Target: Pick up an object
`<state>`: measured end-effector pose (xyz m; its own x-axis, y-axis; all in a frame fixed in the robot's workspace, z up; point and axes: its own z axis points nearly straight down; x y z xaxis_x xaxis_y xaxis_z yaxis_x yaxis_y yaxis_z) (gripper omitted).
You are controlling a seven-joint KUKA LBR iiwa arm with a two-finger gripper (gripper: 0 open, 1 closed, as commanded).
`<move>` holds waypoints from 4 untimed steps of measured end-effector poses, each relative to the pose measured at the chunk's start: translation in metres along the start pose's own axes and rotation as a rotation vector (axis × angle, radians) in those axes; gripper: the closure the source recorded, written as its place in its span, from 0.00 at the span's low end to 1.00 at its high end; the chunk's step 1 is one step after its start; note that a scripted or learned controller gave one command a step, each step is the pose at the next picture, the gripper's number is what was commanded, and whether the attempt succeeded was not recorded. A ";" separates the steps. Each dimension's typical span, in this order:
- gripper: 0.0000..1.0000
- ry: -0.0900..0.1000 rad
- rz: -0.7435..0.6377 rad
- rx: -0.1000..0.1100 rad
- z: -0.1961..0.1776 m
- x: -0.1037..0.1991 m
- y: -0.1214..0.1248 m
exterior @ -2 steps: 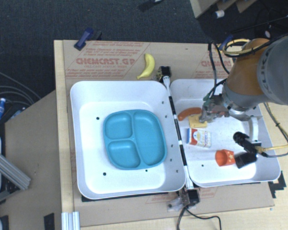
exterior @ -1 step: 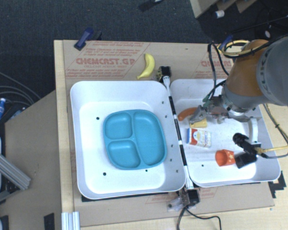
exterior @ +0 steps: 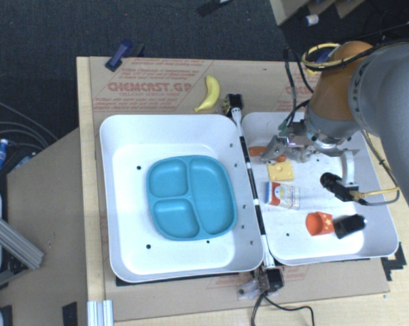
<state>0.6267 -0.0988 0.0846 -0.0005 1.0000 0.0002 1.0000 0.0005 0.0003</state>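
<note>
A robotics lab or test cell, seen from above. A plywood bench (exterior: 157, 80) stamped with a supplier's name carries two shallow white bins (exterior: 123, 141) clamped side by side. A grey industrial arm (exterior: 388, 87) enters at three o'clock. Loose cables (exterior: 14, 114) trail over dark carpet (exterior: 55, 19) at nine o'clock, beside aluminium framing (exterior: 14, 240) at eight o'clock.

Bench (exterior: 157, 80) with 2 white bins
Left bin (exterior: 123, 202), right bin (exterior: 367, 243), and a banana (exterior: 208, 94) at upper centre.

"CHEMCAST GP" on brown board (exterior: 150, 87)
</note>
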 end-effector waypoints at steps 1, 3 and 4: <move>1.00 0.000 0.000 -0.002 -0.010 0.000 0.001; 1.00 0.000 0.000 -0.003 -0.020 0.000 0.001; 0.00 0.000 0.000 -0.003 -0.020 0.000 0.001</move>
<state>0.6275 -0.0984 0.1048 -0.0004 1.0000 0.0004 1.0000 0.0004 0.0031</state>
